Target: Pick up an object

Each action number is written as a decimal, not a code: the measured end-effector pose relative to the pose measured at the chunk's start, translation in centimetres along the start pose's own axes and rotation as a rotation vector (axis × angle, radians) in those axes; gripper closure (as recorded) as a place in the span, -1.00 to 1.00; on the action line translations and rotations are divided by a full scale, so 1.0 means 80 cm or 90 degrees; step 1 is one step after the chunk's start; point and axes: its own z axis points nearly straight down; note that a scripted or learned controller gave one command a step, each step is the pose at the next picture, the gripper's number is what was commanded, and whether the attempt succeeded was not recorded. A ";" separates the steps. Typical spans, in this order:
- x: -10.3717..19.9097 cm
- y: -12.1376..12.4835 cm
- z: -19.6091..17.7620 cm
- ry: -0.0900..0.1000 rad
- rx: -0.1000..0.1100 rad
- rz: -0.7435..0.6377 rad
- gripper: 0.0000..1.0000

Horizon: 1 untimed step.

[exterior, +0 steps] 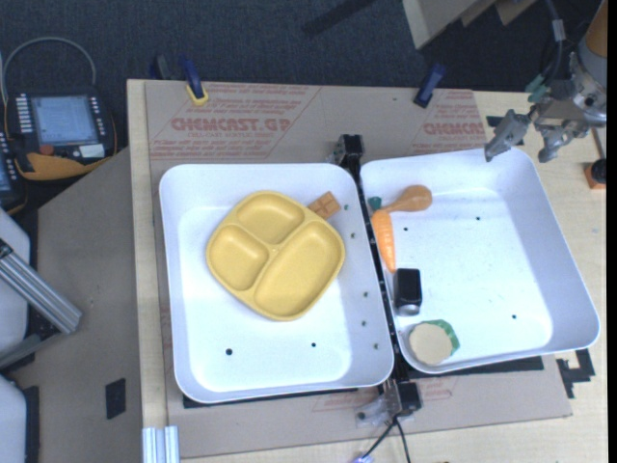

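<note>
Carrot (385, 238), lying along the left wall of the right bin (540, 258), looks the likeliest pick: judged from its shape, a light, stiff toy with a smooth skin that could slip, best taken across its thick middle. Its green top points toward the upper frame, beside a tan spoon-like piece (409, 200) that would probably handle as light and rigid too, with the narrow neck the natural place to close on. Just below the carrot sits a small black block (408, 289), compact and hard-looking, easy to pinch across its short sides. At the bin's lower left corner rests a round tan disc with a green rim (432, 341), flat and low, so likely awkward to get under.

In the left bin (193, 336) a yellow divided plate (277, 255) fills the centre, stiff but wide; only its rim offers a hold. A small brown block (325, 204) touches its upper right edge.

The gripper (525, 138) hangs at the upper right of the frame, over the right bin's far rim, well apart from every item. Its two fingers (500, 143) appear spread, with nothing between them.

Red print on the board (289, 114) above the bins reads roughly "CHEMCAST GP", repeated; the smaller lines are too fine to read.
</note>
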 end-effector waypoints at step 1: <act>0.001 0.002 -0.009 -0.002 -0.008 -0.002 -1.00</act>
